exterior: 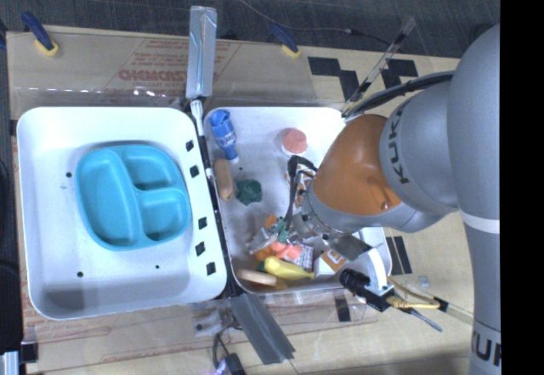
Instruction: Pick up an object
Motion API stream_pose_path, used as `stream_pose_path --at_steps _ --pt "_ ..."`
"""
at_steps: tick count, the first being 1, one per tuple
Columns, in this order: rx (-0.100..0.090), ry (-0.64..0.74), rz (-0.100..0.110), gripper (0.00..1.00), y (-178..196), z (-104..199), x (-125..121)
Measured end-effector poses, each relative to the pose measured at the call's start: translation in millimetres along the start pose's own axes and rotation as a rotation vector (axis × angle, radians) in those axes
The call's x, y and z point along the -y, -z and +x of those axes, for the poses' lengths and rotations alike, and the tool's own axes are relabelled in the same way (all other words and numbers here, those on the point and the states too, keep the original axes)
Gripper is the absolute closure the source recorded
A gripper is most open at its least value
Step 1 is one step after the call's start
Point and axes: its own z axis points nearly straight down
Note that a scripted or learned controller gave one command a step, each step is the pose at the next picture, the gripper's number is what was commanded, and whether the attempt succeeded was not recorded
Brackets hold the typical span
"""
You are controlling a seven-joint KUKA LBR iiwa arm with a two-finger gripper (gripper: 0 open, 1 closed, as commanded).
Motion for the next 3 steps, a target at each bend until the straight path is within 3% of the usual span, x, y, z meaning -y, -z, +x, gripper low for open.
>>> stream_pose_path --at_steps 1,2,3 --pt "0.000 0.000 0.000 0.00 0 0 0" --pt "0.001 0.006 0.000 1.00 10 0 -1" --pt "0.002 0.066 -0.004 1.00 111 62 -44"
